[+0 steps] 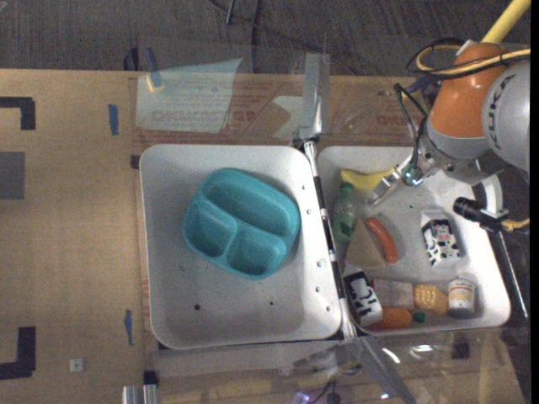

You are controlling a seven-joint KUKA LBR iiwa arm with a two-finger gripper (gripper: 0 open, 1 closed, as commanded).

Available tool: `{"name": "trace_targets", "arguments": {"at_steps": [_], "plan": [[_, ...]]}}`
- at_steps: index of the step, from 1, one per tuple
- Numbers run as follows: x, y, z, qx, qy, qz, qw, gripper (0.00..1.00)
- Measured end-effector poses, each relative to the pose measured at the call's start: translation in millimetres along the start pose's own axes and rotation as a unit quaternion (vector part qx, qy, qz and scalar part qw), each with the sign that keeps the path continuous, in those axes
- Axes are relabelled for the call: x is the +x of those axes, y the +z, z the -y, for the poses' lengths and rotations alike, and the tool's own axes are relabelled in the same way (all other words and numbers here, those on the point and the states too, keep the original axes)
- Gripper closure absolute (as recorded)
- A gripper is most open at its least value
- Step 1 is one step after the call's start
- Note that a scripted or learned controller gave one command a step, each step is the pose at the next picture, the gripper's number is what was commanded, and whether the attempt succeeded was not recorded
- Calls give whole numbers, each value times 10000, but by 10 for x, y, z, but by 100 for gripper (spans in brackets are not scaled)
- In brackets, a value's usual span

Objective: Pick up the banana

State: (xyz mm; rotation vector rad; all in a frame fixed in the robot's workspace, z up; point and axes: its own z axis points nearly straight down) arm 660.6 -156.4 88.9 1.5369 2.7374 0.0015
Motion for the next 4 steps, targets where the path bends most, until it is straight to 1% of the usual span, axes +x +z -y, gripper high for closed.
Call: {"name": "trace_targets", "arguments": {"at_steps": [1, 2, 3, 4], "plan": [[162, -6, -146, 63, -27, 32, 10000, 0], [263, -12, -194, 101, -1106, 19, 9938, 0], [97, -5, 251, -15, -832, 27, 9965, 0], [268, -13, 593, -31, -881, 31, 9961, 0]]}}
